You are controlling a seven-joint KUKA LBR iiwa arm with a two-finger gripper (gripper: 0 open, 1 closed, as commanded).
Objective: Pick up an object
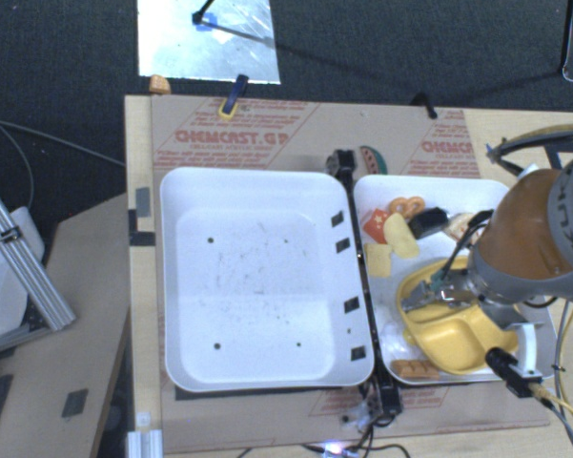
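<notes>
The right bin (429, 183) holds several small items. A yellow bowl-like dish (455, 338) lies at its front. Behind that are a pale yellow block (400, 236), a red piece (376, 225), an orange pretzel shape (406, 205) and a black item (427, 221). A brown, flat item (412, 368) lies at the front wall. My gripper (422, 299) hangs low over the left rim of the yellow dish, and the grey arm (524, 241) above it hides the bin's right part. I see nothing lifted.
The left bin (257, 284) stands beside the right one, with black clips (348, 246) along the shared wall. On the cardboard behind lies a yellow and blue tool (233, 98). A foil sheet (208, 27) is farther back. A metal frame (19, 256) stands at the left.
</notes>
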